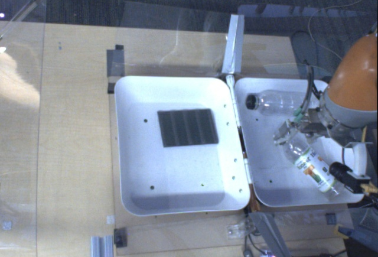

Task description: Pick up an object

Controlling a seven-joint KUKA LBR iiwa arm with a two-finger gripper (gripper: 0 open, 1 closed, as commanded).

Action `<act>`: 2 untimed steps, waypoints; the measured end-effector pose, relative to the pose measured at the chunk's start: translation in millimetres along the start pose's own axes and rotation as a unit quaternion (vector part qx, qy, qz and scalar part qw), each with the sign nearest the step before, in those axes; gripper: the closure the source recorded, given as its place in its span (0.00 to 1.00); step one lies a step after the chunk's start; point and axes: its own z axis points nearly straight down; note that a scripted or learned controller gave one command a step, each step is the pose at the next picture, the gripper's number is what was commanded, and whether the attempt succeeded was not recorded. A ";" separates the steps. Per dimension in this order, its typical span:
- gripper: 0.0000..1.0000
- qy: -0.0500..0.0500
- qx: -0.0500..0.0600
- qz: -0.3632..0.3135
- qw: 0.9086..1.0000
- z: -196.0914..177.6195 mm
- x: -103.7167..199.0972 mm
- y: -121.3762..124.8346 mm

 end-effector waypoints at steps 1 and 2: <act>0.00 -0.001 -0.001 -0.073 0.997 30.8 -65.2 15.2; 0.00 -0.002 -0.005 -0.127 0.992 116.1 -49.4 29.2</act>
